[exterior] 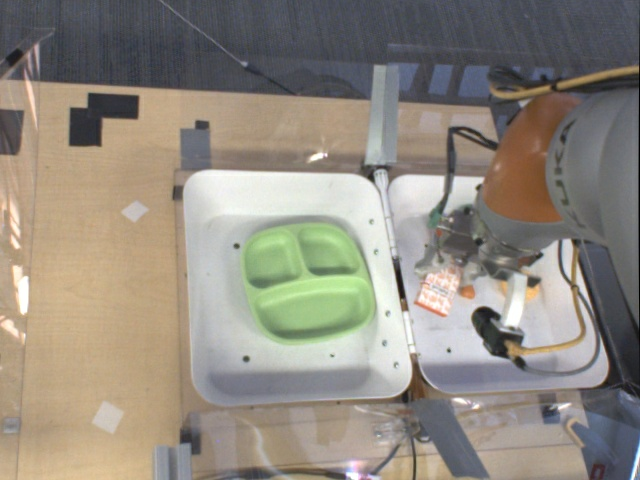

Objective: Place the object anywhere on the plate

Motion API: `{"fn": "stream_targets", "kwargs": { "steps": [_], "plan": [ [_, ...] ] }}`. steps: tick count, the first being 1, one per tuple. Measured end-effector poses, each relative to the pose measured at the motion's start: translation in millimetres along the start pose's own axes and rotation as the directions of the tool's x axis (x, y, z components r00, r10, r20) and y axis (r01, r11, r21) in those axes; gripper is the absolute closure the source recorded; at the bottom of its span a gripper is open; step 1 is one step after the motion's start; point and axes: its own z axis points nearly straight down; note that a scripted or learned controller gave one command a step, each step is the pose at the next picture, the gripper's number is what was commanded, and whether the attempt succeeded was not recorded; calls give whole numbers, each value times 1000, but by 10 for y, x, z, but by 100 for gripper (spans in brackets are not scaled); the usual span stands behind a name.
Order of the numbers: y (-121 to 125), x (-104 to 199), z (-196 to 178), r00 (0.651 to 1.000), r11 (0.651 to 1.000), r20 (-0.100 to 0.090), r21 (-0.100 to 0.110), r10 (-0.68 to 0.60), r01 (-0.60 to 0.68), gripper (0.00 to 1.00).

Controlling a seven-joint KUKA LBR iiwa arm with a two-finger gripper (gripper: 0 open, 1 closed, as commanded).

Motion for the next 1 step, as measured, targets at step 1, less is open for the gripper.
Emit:
{"fn": "stream_targets", "kwargs": {
  "steps": [1],
  "plan": [
    [-32,709,-84,960,960,-1,-1,-280,280,100]
  ]
}}
